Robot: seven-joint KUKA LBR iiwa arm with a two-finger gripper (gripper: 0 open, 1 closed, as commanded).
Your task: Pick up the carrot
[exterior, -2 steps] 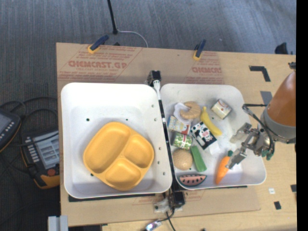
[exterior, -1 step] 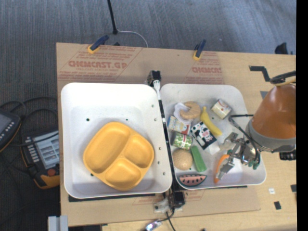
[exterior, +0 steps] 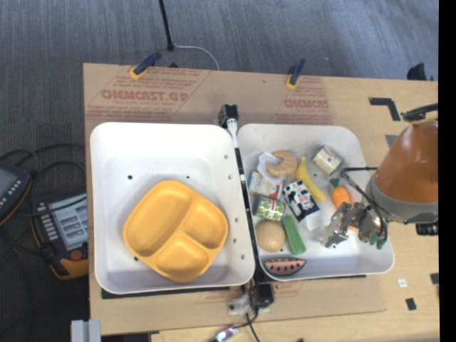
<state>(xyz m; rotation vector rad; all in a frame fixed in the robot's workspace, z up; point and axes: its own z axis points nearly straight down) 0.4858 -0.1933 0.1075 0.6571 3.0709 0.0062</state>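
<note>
Metallic grey, the two-finger gripper [exterior: 340,228] sits low over the right part of the right-hand shallow white bin [exterior: 370,266]; whether it is released or clenched cannot be told from this slanted view. Just beside its upper edge lies the small orange carrot [exterior: 341,195], apparently touching the gripper's metal parts, though no grasp is visible. Above the gripper rises the grey arm with its orange band [exterior: 410,164], entering from the right.

Left of the carrot, a yellow banana-shaped toy [exterior: 308,179] lies along the bin's middle, with a pale boxy block [exterior: 326,160] near the far wall. A black-and-white patterned carton [exterior: 300,198] sits left of the banana toy, and a green cylindrical piece [exterior: 293,234] lies below it. A round tan bread-like item [exterior: 285,162] rests toward the far side, a green-and-white packet [exterior: 269,206] near the bin's left wall, a brown rounded item [exterior: 270,236] below that, and a red watermelon-slice toy [exterior: 285,266] at the near wall.

Well apart, the left-hand shallow white bin [exterior: 114,155] holds a yellow plastic divided tray [exterior: 177,230] with three compartments. Both bins stand on a brown cardboard-covered bench [exterior: 342,98].
</note>
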